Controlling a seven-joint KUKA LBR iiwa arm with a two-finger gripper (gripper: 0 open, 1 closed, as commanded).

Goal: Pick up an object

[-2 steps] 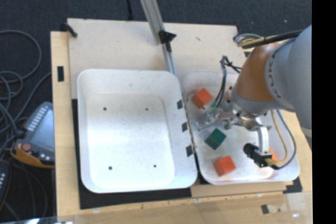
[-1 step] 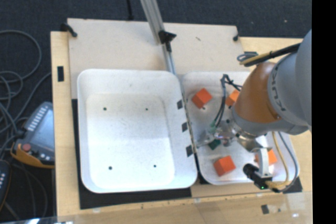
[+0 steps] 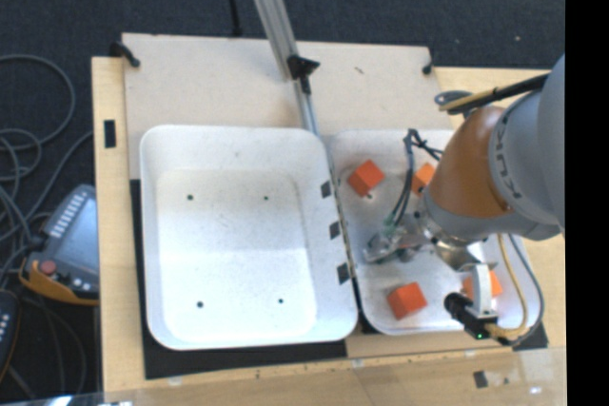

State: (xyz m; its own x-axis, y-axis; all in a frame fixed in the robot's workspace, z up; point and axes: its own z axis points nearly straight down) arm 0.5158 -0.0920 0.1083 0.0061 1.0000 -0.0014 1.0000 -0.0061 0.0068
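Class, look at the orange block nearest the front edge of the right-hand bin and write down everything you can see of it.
The orange block is a small cube-like piece, plain matt orange, possibly foam or painted wood. It rests flat on the floor of the right bin, near its front rim, turned slightly askew to the bin's sides. It lies whole and apart from the other orange blocks farther back. The gripper is just behind it, not touching it; nothing else touches it but the bin floor.

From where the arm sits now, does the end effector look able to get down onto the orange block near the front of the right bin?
Probably yes. The orange block lies alone on bare bin floor, just below the end effector, with nothing on top of it or pressed against it.
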